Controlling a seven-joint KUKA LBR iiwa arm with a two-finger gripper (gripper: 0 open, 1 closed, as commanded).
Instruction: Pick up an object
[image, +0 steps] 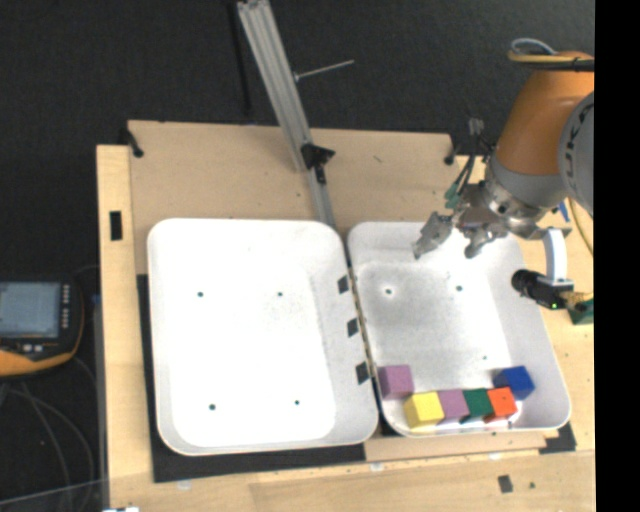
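Observation:
Several small blocks lie along the near edge of the right bin (455, 300): a purple block (396, 379), a yellow block (424, 408), a second purple block (453, 403), a green block (478, 403), an orange block (501, 402) and a blue block (516, 380). My gripper (451, 240) hangs over the bin's far edge, well away from the blocks. Its two fingers (430, 237) are spread apart with nothing between them.
The left bin (250, 330) sits beside the right one, joined by black clips. A slanted metal rail (285, 95) rises behind the bins. A black fitting (535, 287) sits at the right bin's right rim. A handheld pendant (35, 315) lies off the bench at left.

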